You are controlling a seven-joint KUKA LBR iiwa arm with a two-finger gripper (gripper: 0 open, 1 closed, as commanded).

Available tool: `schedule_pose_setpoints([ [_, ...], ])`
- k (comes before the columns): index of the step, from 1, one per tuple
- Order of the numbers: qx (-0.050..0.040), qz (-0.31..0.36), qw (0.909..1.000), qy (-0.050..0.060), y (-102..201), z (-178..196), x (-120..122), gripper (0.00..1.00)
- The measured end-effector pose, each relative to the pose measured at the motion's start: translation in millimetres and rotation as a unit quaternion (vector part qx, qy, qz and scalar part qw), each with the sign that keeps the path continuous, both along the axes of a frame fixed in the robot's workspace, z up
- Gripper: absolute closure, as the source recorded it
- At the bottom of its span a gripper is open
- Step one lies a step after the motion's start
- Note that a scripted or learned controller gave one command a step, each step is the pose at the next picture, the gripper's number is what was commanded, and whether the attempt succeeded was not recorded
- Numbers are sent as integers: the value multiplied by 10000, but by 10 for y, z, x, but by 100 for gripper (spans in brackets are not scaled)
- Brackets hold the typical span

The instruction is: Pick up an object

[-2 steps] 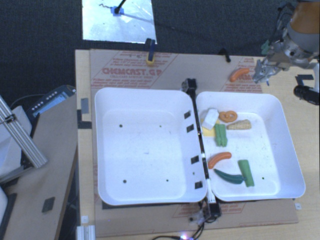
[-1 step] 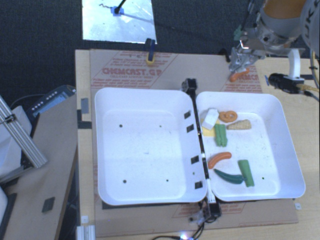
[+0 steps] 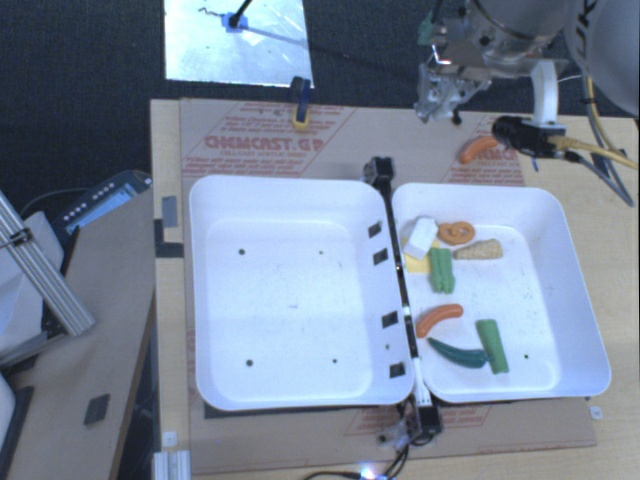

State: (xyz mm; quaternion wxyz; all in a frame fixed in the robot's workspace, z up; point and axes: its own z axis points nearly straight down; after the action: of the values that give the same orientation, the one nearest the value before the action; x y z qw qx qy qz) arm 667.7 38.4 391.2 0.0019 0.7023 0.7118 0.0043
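My gripper (image 3: 440,114) hangs high over the bench behind the right bin (image 3: 575,298), open with nothing between its fingers. Several small food toys lie in the left half of that bin. There is a white block (image 3: 420,236) on a yellow piece (image 3: 415,264), an orange ring (image 3: 456,233) and a tan wedge (image 3: 479,251). A green piece (image 3: 441,271) sits below them. Lower down are an orange-red sausage (image 3: 440,318), a dark green cucumber (image 3: 457,353) and a green stick (image 3: 491,345). All lie well below and in front of the gripper.
The left bin (image 3: 290,190) adjoins the right one along a black clipped divider (image 3: 392,268). An orange toy (image 3: 478,149) lies on the cardboard behind the right bin, just right of the gripper. A blue and yellow clamp (image 3: 299,103) stands at the back.
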Motion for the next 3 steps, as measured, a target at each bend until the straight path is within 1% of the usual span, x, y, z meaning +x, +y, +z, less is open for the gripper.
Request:
schedule_pose_setpoints([
  [1, -2, -12, 10000, 3, 648, 489, 9, 100],
  [2, 27, 29, 10000, -17, 2059, 1448, -238, 100],
  [3, -30, -78, 9999, 70, 1618, 400, 14, 100],
])
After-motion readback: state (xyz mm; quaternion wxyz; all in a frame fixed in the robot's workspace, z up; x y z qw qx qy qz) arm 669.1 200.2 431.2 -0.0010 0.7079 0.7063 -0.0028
